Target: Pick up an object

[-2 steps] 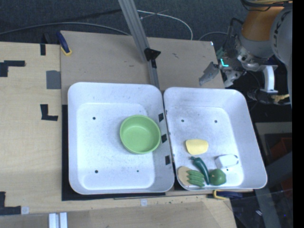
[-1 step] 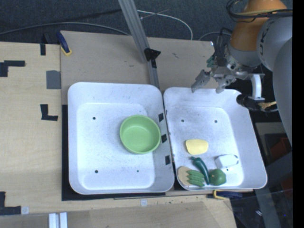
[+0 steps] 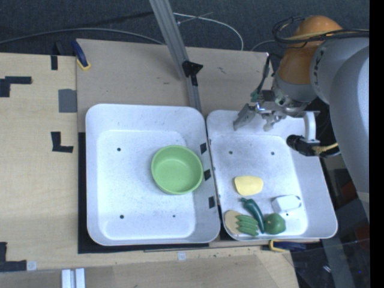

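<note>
My gripper [image 3: 257, 120] hangs over the far edge of the right bin [image 3: 312, 179], open, its two fingers spread with nothing between them. Well in front of it a yellow lump [image 3: 248, 185] lies in the middle of that bin. Nearer the front edge sit a small white object [image 3: 286, 204], a round green piece [image 3: 275, 223], a dark green stick-like piece [image 3: 254, 211] and a tan piece with light green prongs [image 3: 240, 224]. A light green bowl [image 3: 176, 170] stands upright in the left bin [image 3: 108, 161].
A grey slanted pole [image 3: 174, 35] rises behind the bins and meets the bench near their shared far corner. Cables [image 3: 210, 23] run across the dark floor at the back. The arm's orange band [image 3: 306, 41] sits above the wrist at the right.
</note>
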Robot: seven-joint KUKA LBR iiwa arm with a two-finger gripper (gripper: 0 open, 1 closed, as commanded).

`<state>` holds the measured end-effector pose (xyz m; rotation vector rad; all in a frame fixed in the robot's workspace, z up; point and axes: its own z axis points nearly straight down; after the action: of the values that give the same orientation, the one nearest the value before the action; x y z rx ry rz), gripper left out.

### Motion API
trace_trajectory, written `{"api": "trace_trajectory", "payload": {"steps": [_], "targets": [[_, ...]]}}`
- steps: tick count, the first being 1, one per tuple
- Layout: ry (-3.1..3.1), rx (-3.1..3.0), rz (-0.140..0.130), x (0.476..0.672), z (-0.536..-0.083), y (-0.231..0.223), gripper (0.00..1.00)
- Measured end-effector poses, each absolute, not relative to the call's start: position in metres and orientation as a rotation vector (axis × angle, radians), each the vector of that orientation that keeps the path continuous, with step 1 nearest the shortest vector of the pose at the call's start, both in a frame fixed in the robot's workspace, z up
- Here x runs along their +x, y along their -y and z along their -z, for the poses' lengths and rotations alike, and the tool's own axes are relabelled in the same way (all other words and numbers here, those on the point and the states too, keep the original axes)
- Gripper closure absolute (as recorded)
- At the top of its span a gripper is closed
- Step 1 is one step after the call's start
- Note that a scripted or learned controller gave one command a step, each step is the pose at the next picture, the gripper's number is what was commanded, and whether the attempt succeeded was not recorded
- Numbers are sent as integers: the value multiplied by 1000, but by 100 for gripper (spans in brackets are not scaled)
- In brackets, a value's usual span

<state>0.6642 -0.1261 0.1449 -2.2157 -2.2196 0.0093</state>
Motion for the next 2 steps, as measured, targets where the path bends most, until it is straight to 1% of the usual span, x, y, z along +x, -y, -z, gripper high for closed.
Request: {"api": "trace_trajectory", "payload": {"steps": [1,2], "targets": [[2220,-2216,-9,662,-90,125,0],[2225,-2217,-3,664,-104,124,100]]}}
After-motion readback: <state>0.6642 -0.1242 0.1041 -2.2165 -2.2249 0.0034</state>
